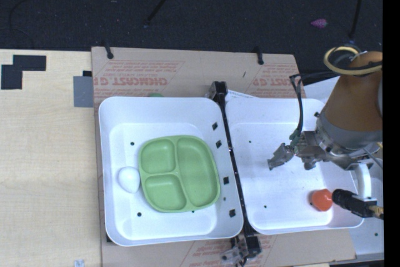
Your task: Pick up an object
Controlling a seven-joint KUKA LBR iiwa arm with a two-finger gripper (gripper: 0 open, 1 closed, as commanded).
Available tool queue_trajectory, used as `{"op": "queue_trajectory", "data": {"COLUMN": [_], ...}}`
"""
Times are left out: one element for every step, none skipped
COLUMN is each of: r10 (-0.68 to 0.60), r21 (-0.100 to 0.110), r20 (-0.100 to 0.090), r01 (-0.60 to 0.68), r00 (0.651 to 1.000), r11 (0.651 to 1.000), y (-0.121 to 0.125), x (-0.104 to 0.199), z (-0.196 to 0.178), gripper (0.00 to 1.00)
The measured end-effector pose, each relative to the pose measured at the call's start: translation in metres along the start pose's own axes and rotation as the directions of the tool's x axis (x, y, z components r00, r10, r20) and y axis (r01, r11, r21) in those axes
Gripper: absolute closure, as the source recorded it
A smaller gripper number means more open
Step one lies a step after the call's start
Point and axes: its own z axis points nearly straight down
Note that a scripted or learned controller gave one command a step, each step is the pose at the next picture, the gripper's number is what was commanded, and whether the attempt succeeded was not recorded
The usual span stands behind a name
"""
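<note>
A small orange-red object [322,199] lies in the right bin [262,128] near its front right corner. My gripper [278,158] hangs over the middle of that bin, pointing left, some way to the left of and behind the orange object. I see nothing held in it. In the left bin [119,115] a green divided plate [179,172] lies flat, with a white egg-shaped object [129,179] just off its left edge.
A black divider [228,159] separates the two bins. Both rest on a cardboard sheet [187,72] on a pale wooden bench [44,159]. The arm's orange and grey body [353,109] covers the right bin's right side.
</note>
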Motion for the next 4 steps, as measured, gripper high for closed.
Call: {"op": "queue_trajectory", "data": {"r10": [-0.001, -0.002, -0.001, 0.0], "r21": [-0.008, -0.004, -0.002, -0.009], "r20": [0.001, 0.001, 0.0, 0.001], "r01": [0.001, 0.002, 0.001, 0.0], "r00": [1.0, 1.0, 1.0, 1.0], "r11": [1.0, 1.0, 1.0, 1.0], "y": [0.002, 0.001, -0.001, -0.002], "x": [0.0, 0.004, 0.006, 0.006], "z": [-0.004, 0.041, 0.105, 0.114], "gripper": [0.0, 0.0, 0.0, 0.0]}}
